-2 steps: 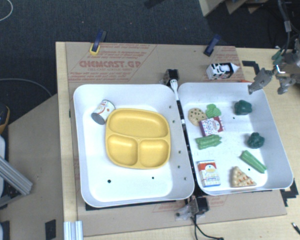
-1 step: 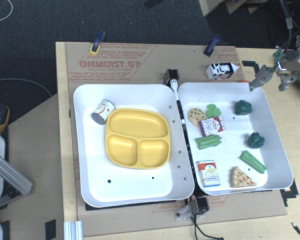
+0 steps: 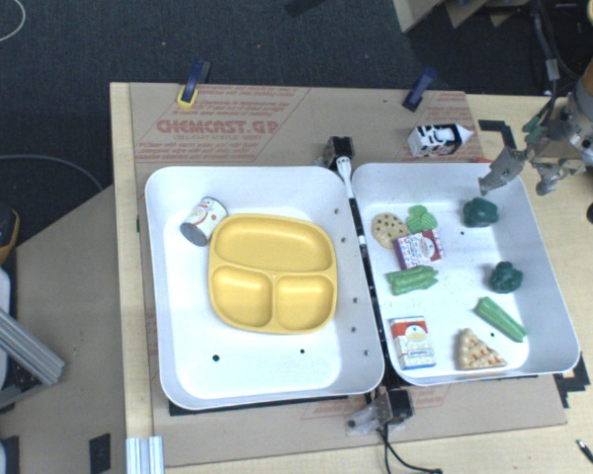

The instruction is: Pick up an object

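We are seeing a yellow plate (image 3: 273,284) lying in the left bin (image 3: 168,344); toy foods are filling the right bin (image 3: 553,309), a broccoli (image 3: 480,212) at one o'clock, the gripper (image 3: 522,174) hovering spread wide above it

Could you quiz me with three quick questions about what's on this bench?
1. True or false: the yellow divided plate lies in the left bin.
2. What lies nearest the pincer? A) pizza slice B) dark green toy C) cookie
3. Fill in: the small cup lies on its ____ beside the plate.

Key: 1 true; 2 B; 3 side.
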`<state>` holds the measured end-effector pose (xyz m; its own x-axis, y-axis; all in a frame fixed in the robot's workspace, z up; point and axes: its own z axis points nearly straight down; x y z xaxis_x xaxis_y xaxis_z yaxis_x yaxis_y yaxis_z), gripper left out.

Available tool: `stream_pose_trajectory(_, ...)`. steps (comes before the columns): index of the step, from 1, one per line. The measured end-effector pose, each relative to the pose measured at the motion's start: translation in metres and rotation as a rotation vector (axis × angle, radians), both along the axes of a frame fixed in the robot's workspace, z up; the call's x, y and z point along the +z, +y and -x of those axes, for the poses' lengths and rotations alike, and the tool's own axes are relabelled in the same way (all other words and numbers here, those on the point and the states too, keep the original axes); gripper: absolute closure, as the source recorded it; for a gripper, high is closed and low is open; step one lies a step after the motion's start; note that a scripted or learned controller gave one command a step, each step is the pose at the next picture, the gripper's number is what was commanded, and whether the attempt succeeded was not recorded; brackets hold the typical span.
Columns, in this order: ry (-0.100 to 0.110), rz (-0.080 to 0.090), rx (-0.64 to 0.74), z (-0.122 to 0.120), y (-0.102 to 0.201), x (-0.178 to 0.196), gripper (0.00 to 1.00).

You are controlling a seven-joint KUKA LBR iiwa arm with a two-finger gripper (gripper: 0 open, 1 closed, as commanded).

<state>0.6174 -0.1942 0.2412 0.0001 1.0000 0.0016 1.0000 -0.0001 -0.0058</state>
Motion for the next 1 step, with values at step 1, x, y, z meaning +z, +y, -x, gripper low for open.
stream_pose_trajectory(1, 0.000, 0.000, 0.002, -0.0025, 0.0051, -0.0439, 0.00)
